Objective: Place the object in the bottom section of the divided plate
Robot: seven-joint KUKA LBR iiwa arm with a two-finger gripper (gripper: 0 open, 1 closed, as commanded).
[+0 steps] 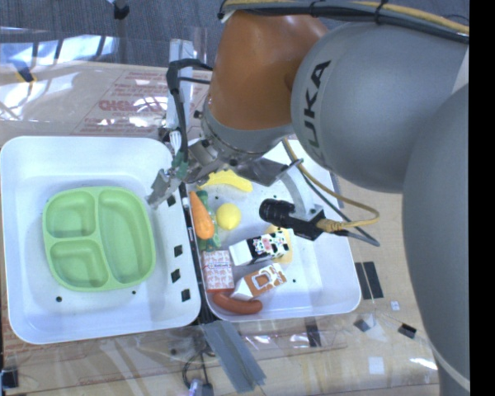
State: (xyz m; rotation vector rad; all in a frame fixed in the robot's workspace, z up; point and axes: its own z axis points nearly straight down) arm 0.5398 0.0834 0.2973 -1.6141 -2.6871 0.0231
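Note:
A light green divided plate (99,238) with three sections lies in the left bin (21,308), and its sections hold nothing. My gripper (169,184) hangs over the wall between the two bins, just right of the plate's upper right corner and above the tip of an orange carrot (201,215). The big grey and orange arm hides much of the wrist. A small green bit shows near the gripper's base, and I cannot tell what it is.
The right bin (334,295) holds a yellow lemon (228,215), a banana (231,181), a red sausage (238,305), a red-and-white packet (217,271), an orange box (264,280) and a patterned box (270,244). A black cylinder (280,213) juts from the arm over them.

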